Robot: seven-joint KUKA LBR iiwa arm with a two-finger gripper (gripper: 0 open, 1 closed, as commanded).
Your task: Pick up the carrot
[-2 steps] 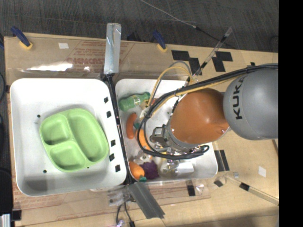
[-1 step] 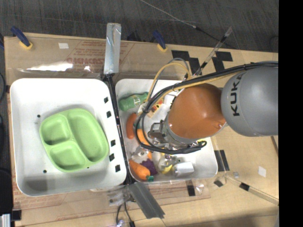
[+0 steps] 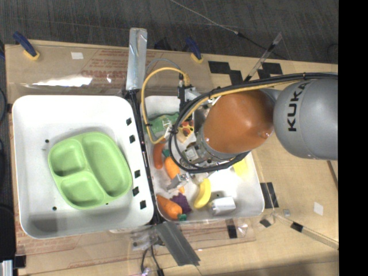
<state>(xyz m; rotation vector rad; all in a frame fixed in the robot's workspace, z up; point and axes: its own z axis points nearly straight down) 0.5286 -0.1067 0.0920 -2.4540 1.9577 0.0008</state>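
camera: one, fixed high above the pale wooden bench [image 3: 299, 252] | looks: down at a slant, not very close | sees: both shallow white plastic bins, left bin [image 3: 29, 154] and right bin [image 3: 250, 203], side by side | big grey arm with orange band [image 3: 299, 119]: comes in from the right

Robotics lab — KUKA arm [image 3: 305, 119] over 2 taped-down white bins [image 3: 23, 154] — clamped bench [image 3: 299, 211].

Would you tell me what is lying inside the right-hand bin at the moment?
In the right bin: a banana, orange carrot-like pieces, something purple and a white block. The arm covers its upper part.
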